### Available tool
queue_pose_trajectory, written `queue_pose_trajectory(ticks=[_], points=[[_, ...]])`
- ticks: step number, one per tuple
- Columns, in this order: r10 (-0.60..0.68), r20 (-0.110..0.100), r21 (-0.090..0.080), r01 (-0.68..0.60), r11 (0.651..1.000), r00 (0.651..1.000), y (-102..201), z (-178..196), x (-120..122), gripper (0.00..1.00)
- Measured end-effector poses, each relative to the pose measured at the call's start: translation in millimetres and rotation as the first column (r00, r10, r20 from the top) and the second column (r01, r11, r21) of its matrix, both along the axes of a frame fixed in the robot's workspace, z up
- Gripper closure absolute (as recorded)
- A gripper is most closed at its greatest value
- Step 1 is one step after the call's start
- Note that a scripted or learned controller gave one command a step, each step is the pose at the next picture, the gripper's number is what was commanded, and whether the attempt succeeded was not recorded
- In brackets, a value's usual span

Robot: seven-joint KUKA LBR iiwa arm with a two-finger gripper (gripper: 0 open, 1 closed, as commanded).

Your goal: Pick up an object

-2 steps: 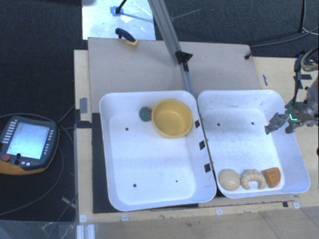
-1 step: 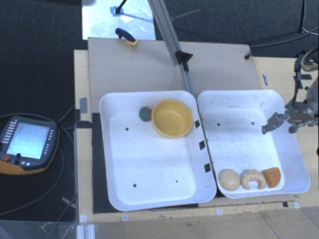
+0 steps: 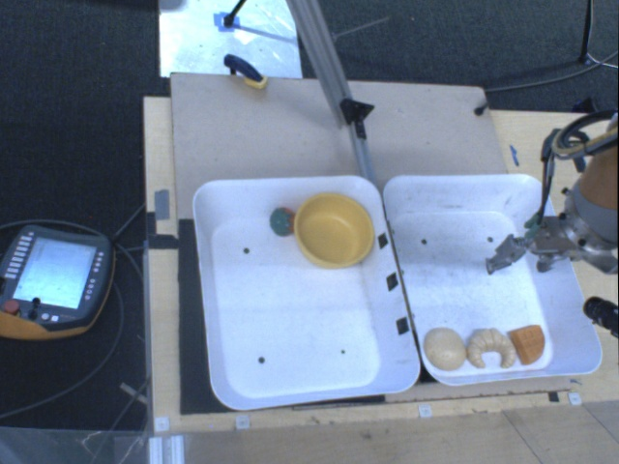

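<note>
Two shallow white bins are set side by side on the surface (image 3: 426, 114), the left bin (image 3: 290, 356) and the right bin (image 3: 464, 211) touching along their inner rims. In the left bin, a yellow bowl (image 3: 334, 230) is seated upright near the far rim, and a small dark green ball (image 3: 281, 221) lies just beside it on the left, apparently touching its wall. In the right bin, three candidate objects are lined up along the near rim: a pale round bun (image 3: 445, 348), a croissant (image 3: 491, 347) next to it, and an orange-brown wedge of bread (image 3: 527, 343) at the right end — each close to or touching its neighbour. The arm is seen entering from the right, and the jaws (image 3: 517, 252) are positioned over the right half of the right bin, well apart from the three food items and above bare bin floor. The state of the jaws cannot be told from this view — the tips are small and blurred — and nothing is seen between them. A teach pendant (image 3: 53, 278) with a lit screen lies on the dark floor to the left of the surface.
</note>
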State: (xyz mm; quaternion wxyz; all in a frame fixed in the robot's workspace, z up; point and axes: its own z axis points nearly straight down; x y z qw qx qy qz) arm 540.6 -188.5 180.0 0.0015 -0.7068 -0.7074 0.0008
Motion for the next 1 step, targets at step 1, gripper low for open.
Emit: queue_pose_trajectory(ticks=[1], points=[[-0.001,0.001,0.000,0.001,1.000,1.000,-2.9,-44.5,5.7,0.00]])
